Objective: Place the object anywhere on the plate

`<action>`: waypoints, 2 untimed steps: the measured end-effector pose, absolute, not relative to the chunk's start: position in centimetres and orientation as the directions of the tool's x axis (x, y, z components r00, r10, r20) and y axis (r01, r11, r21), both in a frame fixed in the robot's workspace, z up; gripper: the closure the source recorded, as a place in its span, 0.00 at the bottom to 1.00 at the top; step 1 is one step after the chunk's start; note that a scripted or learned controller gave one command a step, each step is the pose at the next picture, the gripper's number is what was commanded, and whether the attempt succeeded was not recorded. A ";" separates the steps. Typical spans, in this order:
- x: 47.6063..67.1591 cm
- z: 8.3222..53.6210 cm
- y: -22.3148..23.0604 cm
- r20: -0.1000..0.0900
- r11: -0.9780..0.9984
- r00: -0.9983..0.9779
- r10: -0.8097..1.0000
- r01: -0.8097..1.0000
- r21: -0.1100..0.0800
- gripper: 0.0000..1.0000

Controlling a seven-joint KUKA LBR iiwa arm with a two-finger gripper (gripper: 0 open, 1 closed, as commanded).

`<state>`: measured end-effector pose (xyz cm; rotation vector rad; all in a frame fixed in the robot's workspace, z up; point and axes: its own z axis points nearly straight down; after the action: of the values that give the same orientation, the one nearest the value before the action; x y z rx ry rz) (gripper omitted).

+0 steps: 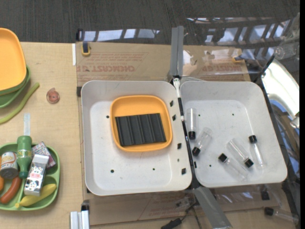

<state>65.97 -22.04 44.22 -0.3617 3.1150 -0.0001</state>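
Starting at the near edge, a pale wood-coloured tabletop (52, 123) is seen on the left, carrying a green divided plastic tray (47, 201) of toy food that is cut off by the frame's left border. Beside it, two shallow white bins are set on brown printed cardboard (124, 63).

In the left white bin (138, 171), an orange rounded-square plastic plate (140, 101) is placed towards the far half, and a black ribbed rectangular slab (141, 129) is laid flat on it, wholly within the rim.

In the right white bin (224, 113), five clear tubes with black caps (238, 152) are scattered, well apart from the plate.

Farther left, a small pink round item (53, 96) is too small to identify, and a stack of orange and green dishes (9, 66) is cut off.

Beyond the cardboard, a metal frame (228, 32) and dark carpeted floor (119, 8) are visible. A pale curved shape (281, 85) at the right cannot be made out.
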 end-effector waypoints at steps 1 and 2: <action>66.0 44.3 -22.1 -0.006 0.796 -0.796 -0.605 -0.605 -0.002 1.00; 66.0 44.3 -22.1 -0.005 0.490 -0.490 -0.872 -0.872 -0.004 1.00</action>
<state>66.00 -22.13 44.25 -1.5833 2.7060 -0.0008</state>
